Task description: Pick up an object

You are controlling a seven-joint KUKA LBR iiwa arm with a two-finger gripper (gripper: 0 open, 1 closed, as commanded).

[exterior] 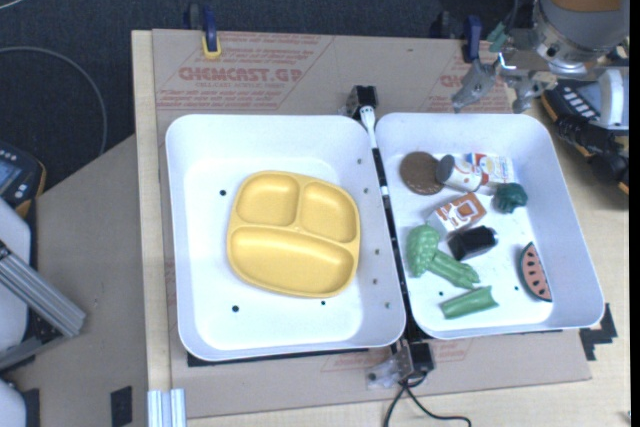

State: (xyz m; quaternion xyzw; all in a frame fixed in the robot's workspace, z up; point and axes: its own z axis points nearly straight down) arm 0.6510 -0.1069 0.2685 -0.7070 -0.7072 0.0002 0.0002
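Gripper (497,87) hangs above the far rim of the right bin (570,245), fingers spread wide, nothing between them. Right bin holds small items: brown disc (421,172), small bottle (464,175), carton (460,211), black block (472,242), green toys (432,253), watermelon slice (534,273). Left bin (195,245) holds a yellow divided plate (293,233), lying flat.
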